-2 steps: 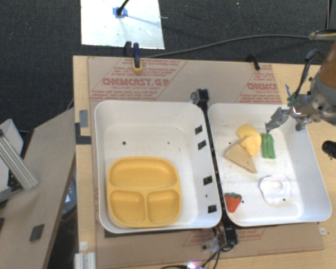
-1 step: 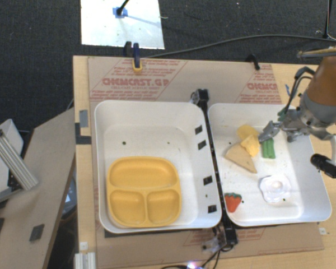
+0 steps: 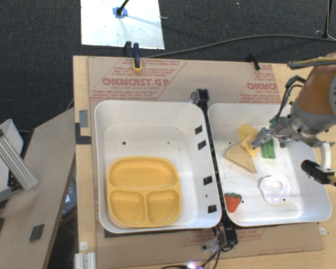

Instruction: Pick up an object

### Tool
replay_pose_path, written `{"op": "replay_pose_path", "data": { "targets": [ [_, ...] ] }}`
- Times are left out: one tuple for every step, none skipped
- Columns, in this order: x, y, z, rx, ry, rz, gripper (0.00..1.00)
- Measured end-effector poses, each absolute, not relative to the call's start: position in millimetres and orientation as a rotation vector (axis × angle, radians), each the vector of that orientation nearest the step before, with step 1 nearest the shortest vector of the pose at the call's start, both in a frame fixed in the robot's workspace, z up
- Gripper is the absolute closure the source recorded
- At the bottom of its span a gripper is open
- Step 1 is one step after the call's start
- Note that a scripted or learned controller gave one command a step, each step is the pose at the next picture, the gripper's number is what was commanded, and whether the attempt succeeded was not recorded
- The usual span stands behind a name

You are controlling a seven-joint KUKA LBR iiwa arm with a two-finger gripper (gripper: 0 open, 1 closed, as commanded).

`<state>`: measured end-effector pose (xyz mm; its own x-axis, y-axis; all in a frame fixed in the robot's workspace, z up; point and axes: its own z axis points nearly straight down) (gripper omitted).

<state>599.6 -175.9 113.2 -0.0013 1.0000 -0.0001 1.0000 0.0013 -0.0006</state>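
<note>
Fingers sit low beside the green block, their state unclear, so they should straddle it squarely, clear of the yellow wedge.

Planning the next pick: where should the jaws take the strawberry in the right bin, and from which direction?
Probably across the red body of the strawberry, coming straight down. It lies flat and apart from the other items, but near the right bin wall by the divider, so close the jaws parallel to that wall.

Gripper low in right bin beside green object.
</note>
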Motion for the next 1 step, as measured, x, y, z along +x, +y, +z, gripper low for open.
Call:
{"op": "replay_pose_path", "data": {
  "targets": [
    [601.0,-176.4,126.4,-2.223,-2.226,-0.003,1.00]
  ]
}}
